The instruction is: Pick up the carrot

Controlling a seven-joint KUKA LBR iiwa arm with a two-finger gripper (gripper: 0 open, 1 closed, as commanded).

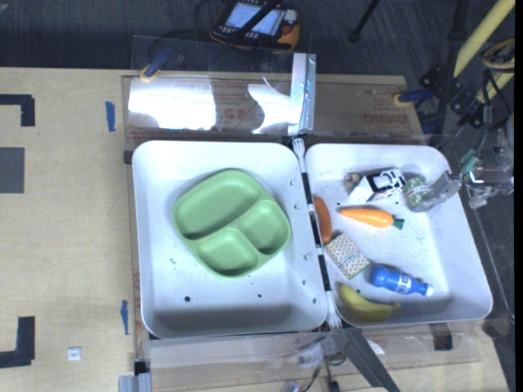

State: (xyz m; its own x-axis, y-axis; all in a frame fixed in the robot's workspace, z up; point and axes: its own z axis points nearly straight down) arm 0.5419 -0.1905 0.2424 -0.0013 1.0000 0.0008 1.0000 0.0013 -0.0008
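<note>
The carrot [368, 216], orange with a small green top at its right end, lies flat near the middle of the right bin [458, 251]. My gripper [445, 188] reaches in over the bin's upper right rim, to the right of the carrot and slightly above it in the view. A gap separates it from the carrot. Nothing shows held in it.
The right bin also holds an orange oblong item [323, 219] by the left wall, a checkered packet [347, 254], a blue bottle [399, 282], a banana [364, 302], a black-and-white pack [384, 182] and a small green-patterned item [417, 191]. A green divided plate [231, 220] sits in the left bin.
</note>
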